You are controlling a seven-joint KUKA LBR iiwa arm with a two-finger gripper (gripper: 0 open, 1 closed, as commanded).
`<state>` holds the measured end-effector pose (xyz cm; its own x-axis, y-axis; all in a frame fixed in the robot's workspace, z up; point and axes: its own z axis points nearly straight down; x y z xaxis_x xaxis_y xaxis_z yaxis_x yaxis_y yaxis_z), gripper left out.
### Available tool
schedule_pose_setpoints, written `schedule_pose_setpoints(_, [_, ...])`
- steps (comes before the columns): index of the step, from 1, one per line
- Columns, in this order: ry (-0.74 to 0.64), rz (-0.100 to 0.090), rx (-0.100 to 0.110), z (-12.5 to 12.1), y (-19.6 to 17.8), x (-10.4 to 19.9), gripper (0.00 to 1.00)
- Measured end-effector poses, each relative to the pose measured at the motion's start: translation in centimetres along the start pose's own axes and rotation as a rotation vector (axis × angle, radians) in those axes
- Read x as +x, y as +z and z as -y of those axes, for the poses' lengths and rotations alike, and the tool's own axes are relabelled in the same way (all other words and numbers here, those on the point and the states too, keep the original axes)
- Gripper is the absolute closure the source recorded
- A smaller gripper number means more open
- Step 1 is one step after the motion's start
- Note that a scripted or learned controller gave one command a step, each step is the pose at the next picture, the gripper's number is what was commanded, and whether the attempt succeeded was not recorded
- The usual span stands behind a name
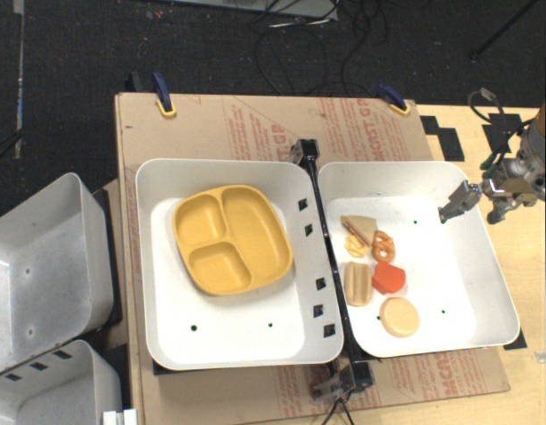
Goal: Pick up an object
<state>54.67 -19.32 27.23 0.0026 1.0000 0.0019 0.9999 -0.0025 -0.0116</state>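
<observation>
The gripper (475,204) hangs at the right-hand edge of the right bin (458,326), its two dark fingers spread apart with nothing between them, so the claw is released and bare. No object has been picked up; the whole of the task appears to remain. The candidates lie well to the claw's left and somewhat nearer the camera: a tan wedge (359,228) and a pretzel (384,246) closest, then a small yellow piece (356,248), a red block (389,278), a beige slab (357,283) and a round tan disc (400,317) farthest down. All rest on the bin floor, loosely clustered. Beyond them, in the left bin (228,343), sits a yellow divided plate (232,239). What is left, I judge, is to travel left, descend over one piece, clench and lift
</observation>
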Motion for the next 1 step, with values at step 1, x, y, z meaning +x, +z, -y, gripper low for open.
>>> schedule_pose_setpoints(1, [-0.003,0.003,-0.012,-0.21,-0.66,0.06,0.0])
